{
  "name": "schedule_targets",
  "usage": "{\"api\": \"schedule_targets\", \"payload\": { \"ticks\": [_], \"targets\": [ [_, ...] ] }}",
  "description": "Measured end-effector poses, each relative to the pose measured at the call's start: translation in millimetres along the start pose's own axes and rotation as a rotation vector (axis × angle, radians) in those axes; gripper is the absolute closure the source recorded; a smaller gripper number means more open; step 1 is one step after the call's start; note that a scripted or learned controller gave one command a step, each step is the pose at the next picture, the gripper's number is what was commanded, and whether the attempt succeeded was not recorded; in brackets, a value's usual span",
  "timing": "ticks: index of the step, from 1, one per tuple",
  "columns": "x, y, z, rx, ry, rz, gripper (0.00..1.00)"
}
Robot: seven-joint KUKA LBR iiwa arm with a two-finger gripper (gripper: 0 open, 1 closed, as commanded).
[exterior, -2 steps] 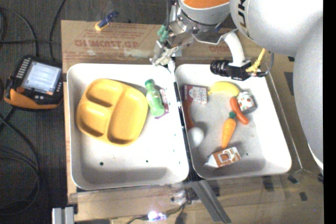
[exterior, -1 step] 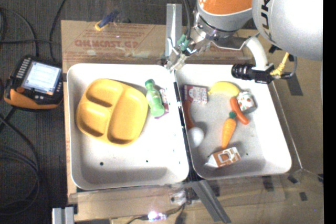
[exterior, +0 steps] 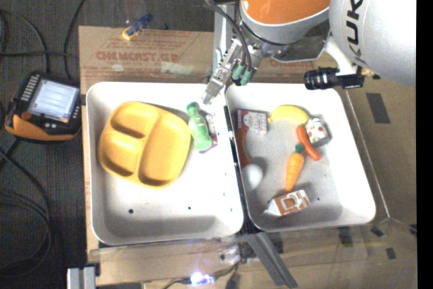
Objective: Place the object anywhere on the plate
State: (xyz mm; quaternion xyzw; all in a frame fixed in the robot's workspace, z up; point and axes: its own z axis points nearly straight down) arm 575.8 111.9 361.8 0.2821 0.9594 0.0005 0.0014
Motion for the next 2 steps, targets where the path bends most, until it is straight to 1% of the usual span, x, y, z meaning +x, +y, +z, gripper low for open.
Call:
{"api": "schedule_targets", "payload": {
  "ticks": [1,2],
  "targets": [
    [48,15,42,0.002,0.002,-0.065,1.00],
    [79,-25,174,0.003,0.006,0.039,1.00]
  ]
}}
